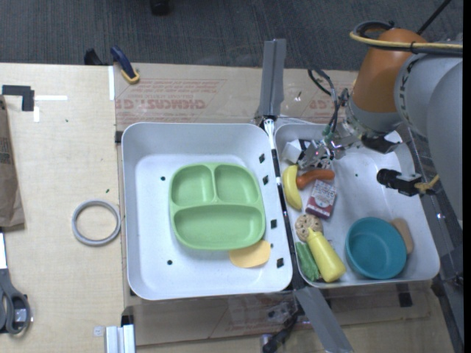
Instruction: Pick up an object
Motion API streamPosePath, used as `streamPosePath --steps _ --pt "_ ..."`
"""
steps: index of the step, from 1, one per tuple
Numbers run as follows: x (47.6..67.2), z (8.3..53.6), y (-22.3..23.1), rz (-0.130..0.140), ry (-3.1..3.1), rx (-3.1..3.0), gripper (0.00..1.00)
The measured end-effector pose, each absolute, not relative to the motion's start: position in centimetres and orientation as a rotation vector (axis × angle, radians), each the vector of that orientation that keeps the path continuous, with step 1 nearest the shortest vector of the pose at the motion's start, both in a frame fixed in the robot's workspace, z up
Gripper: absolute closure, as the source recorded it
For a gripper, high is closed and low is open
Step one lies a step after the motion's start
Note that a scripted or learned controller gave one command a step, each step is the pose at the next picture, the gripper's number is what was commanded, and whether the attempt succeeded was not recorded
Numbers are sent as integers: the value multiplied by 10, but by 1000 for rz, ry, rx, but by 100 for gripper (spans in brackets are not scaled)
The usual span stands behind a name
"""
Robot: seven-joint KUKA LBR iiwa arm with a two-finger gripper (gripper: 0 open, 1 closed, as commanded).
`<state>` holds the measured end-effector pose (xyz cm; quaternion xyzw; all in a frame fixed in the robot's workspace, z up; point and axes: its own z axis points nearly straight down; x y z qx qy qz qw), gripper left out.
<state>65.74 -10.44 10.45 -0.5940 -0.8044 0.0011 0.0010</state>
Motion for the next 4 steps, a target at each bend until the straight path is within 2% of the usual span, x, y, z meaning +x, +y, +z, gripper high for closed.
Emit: streamPosePath --steps 1,2,3,4 --pt "607 192 -77 1 -2599 -1765 0" --pt "550 97 -102 -5 -2833 -1384 0" --pt "611 98 -106 -7 -2685 -1657 0" --pt "613 109 -109 -9 -2687 -1665 100"
